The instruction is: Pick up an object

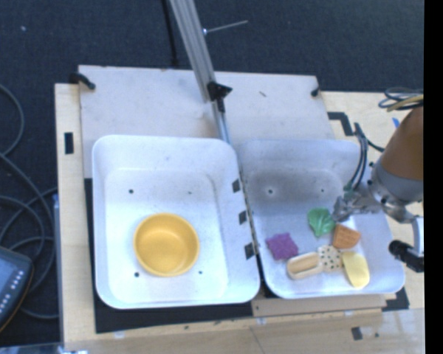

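No writing is readable. The gripper point(345, 206) hangs over the green piece point(320, 220); its grip, I cannot tell. A yellow bowl point(167, 244) sits apart.

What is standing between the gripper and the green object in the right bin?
Nothing visible. The gripper is right beside the green object in the right bin; the orange piece lies just below it.
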Controlling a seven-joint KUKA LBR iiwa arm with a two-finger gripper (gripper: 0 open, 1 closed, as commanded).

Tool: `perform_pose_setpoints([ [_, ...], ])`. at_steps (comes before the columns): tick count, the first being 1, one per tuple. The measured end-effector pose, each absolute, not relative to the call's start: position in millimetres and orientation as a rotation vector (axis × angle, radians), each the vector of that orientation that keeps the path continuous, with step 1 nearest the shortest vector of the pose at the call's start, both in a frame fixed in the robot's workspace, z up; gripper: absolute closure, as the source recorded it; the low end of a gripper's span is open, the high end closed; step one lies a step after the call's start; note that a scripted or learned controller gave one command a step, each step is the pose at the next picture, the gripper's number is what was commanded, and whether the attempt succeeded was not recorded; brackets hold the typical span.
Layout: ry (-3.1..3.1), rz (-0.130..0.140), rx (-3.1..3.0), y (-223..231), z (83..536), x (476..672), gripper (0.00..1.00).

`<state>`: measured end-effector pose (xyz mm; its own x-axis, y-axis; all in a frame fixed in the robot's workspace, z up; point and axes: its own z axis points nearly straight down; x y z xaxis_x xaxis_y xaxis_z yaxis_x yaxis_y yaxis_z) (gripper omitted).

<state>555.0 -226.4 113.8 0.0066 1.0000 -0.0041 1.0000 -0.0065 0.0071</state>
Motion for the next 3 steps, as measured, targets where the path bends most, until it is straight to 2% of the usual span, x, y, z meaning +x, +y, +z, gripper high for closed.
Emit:
perform_pose_setpoints([
  [1, 2.221, 0.006, 2.212, -219, 169, 563.3, 1.0],
  [2, 2.22, 0.006, 2.21, -220, 231, 558.3, 1.0],
  [3, 2.223, 0.005, 2.21, -221, 274, 559.8, 1.0],
])
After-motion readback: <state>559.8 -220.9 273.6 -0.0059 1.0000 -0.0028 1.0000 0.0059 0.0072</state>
